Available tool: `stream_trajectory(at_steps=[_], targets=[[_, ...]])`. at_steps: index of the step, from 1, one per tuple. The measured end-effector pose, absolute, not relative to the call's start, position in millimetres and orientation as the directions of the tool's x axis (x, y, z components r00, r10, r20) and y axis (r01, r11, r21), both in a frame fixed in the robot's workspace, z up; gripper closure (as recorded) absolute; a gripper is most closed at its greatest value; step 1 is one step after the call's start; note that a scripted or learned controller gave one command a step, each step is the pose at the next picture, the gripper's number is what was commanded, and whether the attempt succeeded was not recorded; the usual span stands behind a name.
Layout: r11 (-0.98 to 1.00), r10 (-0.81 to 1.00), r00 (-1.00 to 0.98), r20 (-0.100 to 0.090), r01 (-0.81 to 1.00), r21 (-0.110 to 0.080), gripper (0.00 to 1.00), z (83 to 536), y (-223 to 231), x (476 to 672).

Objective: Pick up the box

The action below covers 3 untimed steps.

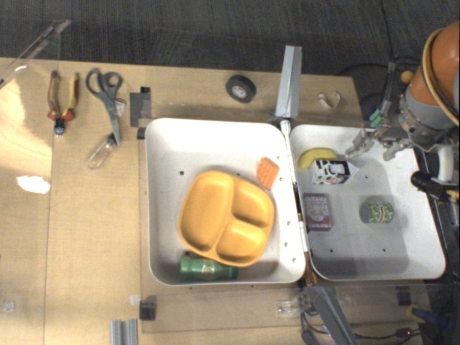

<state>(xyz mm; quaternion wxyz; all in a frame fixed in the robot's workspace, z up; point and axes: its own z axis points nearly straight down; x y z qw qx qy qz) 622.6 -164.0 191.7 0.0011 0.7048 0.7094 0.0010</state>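
Observation:
A flat purple box [318, 212] lies at the left side of the right bin [424, 264]. Just behind it rests a small black-and-white carton [332, 171], next to a yellow banana [316, 157]. My gripper [374, 147] hangs over the back of the right bin, to the right of the carton and behind the purple box. Its fingers [357, 146] are spread open with nothing between them. The orange-banded wrist [440, 63] comes in from the upper right.
A green can [376, 211] stands in the middle of the right bin. The left bin [162, 192] holds a yellow divided tray [226, 218], a small orange item [267, 171] and a green bottle [207, 267]. Scissors [108, 99], pliers [61, 99] and a tape roll [241, 88] lie on the bench.

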Motion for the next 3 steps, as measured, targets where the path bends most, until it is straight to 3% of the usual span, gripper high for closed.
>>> stream_trajectory(at_steps=[1, 2, 3], targets=[[0.120, 0.993, -0.120, -0.001, 0.993, 0.008, 0.00, 95, -108, 574.0], [0.114, 0.993, -0.114, -0.004, 0.993, 0.016, 0.00, 90, -106, 502.7], [0.117, 0.993, -0.117, -0.005, 0.993, 0.022, 1.00, 101, -106, 505.6]])
